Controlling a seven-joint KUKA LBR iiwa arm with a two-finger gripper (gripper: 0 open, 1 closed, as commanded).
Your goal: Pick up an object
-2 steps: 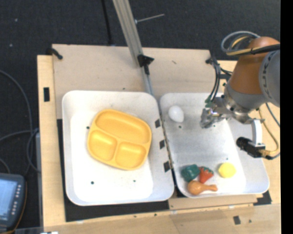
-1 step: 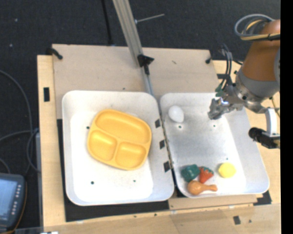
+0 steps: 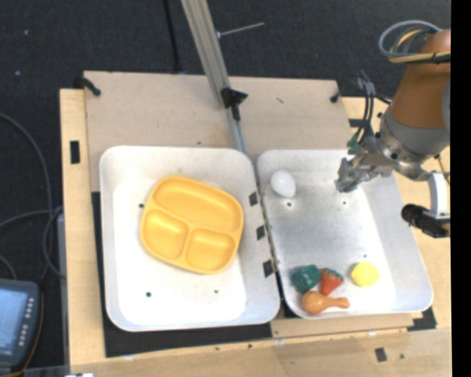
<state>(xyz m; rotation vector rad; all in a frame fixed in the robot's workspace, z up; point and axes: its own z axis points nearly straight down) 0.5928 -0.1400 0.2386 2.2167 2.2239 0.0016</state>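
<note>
In the right bin lie a white egg-shaped object near the back left corner, a yellow round object, a dark green piece, a small red piece and an orange pear-shaped object along the front. My gripper hangs over the back right part of this bin, well apart from all of them. Nothing shows between its fingers.
The left bin holds a yellow divided plate. A slanted aluminium post rises behind the bins. Dark floor surrounds the bench, with a tablet-like device at the lower left.
</note>
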